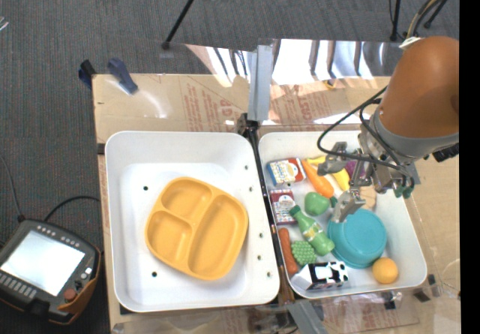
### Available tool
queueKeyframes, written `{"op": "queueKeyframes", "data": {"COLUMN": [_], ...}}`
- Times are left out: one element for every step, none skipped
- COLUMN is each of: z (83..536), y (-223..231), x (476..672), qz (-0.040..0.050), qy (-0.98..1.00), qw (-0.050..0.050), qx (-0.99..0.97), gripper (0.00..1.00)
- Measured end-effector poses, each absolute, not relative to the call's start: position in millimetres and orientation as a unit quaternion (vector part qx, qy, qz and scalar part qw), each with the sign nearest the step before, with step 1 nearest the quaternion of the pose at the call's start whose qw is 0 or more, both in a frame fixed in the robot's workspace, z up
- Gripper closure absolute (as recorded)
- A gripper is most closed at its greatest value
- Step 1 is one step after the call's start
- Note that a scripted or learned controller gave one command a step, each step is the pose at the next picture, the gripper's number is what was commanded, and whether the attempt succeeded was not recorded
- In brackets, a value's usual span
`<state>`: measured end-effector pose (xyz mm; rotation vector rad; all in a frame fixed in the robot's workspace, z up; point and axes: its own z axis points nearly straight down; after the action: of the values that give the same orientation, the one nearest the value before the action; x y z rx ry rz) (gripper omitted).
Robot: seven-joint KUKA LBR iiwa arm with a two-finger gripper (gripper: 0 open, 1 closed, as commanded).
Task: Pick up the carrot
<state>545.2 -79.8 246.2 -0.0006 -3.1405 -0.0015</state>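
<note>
The carrot (pixel 319 182) is orange with a green leafy end (pixel 316 203). It lies slanted in the upper middle of the right bin (pixel 417 250). My gripper (pixel 338 188) hangs just to the carrot's right, above the bin. It is open, with one finger (pixel 328 168) near the carrot's tip and the other (pixel 344 208) by the teal bowl (pixel 361 239). A yellow piece (pixel 342 178) lies under the gap between the fingers. Nothing is held.
Crowding the right bin are two small cartons (pixel 284 171), a green bottle (pixel 312 228), a green knobbly piece (pixel 302 252), a red sausage (pixel 285 248), a cow figure (pixel 328 273) and an orange fruit (pixel 385 270). The left bin (pixel 127 167) holds a yellow divided plate (pixel 196 228).
</note>
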Motion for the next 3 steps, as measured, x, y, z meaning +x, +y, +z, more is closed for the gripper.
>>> {"op": "queueKeyframes", "data": {"z": [165.1, 93.2, 105.5], "y": [-115.8, -122.8, -120.5], "x": [589.8, 624.6, 627.3], "qz": [-0.0013, 0.0006, 0.0006], "qy": [-1.000, -1.000, -1.000], "qw": [0.004, -0.006, -0.009], "qx": [0.018, 0.023, 0.025], "gripper": [0.00, 0.00, 1.00]}}
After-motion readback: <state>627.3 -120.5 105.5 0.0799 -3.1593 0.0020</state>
